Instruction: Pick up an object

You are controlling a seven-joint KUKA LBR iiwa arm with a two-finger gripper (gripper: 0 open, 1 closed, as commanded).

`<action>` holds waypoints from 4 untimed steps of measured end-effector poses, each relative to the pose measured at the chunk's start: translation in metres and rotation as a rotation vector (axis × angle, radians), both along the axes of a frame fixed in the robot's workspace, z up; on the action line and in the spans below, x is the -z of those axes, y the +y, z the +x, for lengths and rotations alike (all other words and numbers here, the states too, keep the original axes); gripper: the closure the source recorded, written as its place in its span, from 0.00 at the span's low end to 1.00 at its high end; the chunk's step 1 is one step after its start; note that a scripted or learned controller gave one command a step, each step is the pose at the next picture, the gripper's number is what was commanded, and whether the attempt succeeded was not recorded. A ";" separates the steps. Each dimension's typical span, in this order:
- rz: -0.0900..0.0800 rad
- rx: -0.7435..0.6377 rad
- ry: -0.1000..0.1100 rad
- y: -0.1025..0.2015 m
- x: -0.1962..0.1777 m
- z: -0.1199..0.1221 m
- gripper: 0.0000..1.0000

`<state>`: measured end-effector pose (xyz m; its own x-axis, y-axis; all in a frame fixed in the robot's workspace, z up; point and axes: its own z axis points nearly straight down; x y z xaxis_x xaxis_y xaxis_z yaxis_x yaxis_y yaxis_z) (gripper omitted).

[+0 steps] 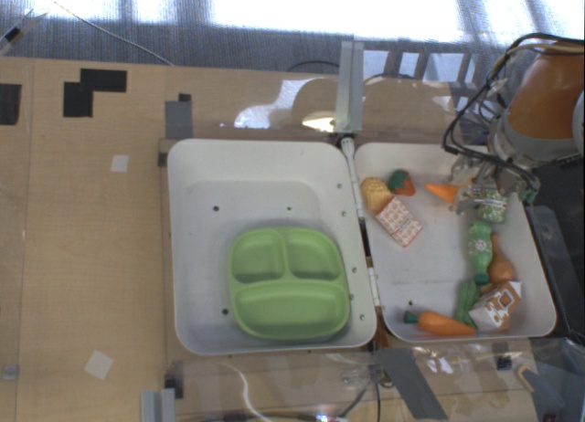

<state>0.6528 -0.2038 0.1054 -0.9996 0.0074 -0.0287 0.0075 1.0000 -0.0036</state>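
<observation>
My gripper (482, 190) hangs low over the far right corner of the right bin (430, 269), with the orange-banded wrist (547, 100) above it. Right under it lies a small green packet (492, 207), and a small orange carrot (441, 193) lies just to its left. Whether the gripper touches the packet I cannot tell. Further left in the same bin are a bread roll (375, 194), a red and green strawberry (399, 182) and a pink checked carton (399, 221).
Along the right bin's right side lie a green pouch (479, 240), an orange piece (501, 267), an orange and white carton (498, 306) and a long carrot (441, 323) at the front. The left bin (196, 228) holds a green divided plate (288, 281).
</observation>
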 end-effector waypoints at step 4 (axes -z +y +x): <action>0.002 0.038 0.003 0.001 0.002 -0.012 1.00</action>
<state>0.6411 -0.2028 0.1031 -0.9987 0.0453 -0.0252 0.0454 0.9990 -0.0019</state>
